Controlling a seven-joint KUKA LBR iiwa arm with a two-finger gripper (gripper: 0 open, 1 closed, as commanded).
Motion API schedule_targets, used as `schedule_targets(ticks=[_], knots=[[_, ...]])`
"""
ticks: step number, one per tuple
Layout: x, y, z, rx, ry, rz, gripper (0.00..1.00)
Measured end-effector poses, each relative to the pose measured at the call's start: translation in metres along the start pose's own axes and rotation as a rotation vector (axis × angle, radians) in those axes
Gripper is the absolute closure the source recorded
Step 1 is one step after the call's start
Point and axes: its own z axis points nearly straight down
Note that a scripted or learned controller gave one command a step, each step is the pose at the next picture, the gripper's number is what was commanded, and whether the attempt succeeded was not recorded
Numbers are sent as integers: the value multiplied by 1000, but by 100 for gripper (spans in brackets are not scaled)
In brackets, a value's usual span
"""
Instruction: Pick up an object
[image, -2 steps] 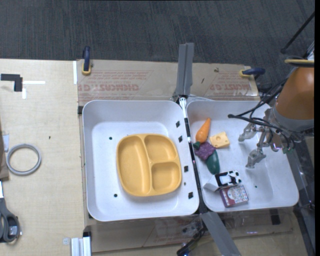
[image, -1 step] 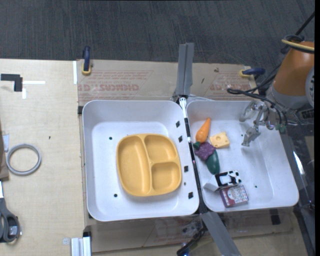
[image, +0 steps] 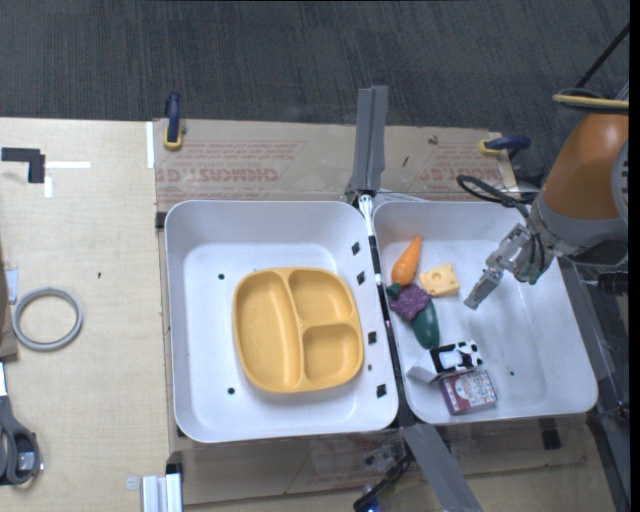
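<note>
Arm (image: 590, 170) comes in from the right, orange band up top, wrist bent down-left. Gripper (image: 484, 290) hangs low w/ grey fingers (image: 478, 294) slanting down-left, nothing seen between them.

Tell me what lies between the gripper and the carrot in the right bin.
In the camera view, the cheese wedge lies between the gripper and the carrot, on the right bin's white floor.

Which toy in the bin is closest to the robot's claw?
The yellow cheese wedge lies nearest the end effector; the carrot sits farther left.
</note>
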Motion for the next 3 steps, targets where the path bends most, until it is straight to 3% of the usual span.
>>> schedule_targets(ticks=[1,2,3], knots=[[-10,70,23,0,1,85,0],[-11,71,12,0,-5,82,100],[-11,71,13,0,-4,82,0]])
